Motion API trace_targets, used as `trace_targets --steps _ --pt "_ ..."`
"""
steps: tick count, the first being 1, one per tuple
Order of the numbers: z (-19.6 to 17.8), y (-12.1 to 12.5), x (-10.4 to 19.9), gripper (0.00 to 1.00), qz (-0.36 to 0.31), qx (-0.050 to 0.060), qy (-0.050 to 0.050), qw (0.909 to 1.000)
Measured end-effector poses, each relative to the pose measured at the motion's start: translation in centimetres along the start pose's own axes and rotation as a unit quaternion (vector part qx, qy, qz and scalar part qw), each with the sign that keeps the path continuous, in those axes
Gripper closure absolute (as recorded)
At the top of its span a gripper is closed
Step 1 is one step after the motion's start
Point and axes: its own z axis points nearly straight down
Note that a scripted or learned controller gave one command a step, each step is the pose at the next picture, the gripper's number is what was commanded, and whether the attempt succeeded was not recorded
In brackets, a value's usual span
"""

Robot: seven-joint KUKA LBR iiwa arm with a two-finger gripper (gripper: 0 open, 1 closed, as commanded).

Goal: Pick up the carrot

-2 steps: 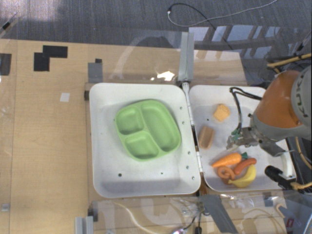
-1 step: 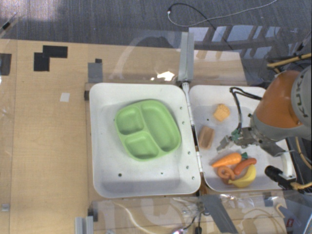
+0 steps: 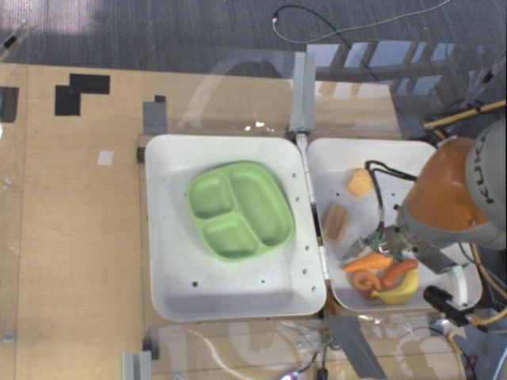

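The carrot (image 3: 366,263), orange and elongated, lies near the front of the right bin (image 3: 333,161). It points left and sits among other toy foods. My gripper (image 3: 382,245) hangs low over the carrot's right end, directly behind it in this view. The metal tip looks to be touching or almost touching the carrot. The arm's orange band (image 3: 444,192) covers the bin's right side.
A red sausage-like piece (image 3: 398,273), a yellow banana (image 3: 400,290) and a small orange piece (image 3: 364,283) crowd against the carrot. A tan piece (image 3: 336,222) and a yellow wedge (image 3: 359,183) lie farther back. A green divided plate (image 3: 238,210) rests in the left bin (image 3: 170,283).
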Motion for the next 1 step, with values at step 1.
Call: trace_targets --steps 1 --pt "-5.74 2.18 -1.58 0.0 -0.043 0.007 0.003 0.9991"
